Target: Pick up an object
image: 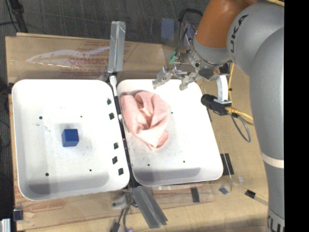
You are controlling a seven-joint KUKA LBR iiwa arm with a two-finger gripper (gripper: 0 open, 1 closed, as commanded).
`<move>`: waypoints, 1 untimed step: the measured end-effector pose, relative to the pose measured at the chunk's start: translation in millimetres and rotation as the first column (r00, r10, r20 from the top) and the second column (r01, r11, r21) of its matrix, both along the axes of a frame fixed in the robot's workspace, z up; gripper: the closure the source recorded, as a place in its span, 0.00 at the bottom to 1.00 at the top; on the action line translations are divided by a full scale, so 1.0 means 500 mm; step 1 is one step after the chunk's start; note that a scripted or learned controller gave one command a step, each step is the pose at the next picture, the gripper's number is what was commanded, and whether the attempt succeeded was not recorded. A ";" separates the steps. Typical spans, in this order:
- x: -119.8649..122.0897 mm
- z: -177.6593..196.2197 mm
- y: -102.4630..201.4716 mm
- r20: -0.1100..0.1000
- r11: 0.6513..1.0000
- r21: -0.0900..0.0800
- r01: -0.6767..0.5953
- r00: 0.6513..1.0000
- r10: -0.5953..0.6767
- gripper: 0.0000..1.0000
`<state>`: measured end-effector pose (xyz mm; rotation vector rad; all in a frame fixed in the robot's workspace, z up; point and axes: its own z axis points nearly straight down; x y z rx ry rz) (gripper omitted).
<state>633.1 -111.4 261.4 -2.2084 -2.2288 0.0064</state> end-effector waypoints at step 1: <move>-0.003 -0.337 0.016 0.003 0.995 0.000 -0.100 0.995 0.100 0.00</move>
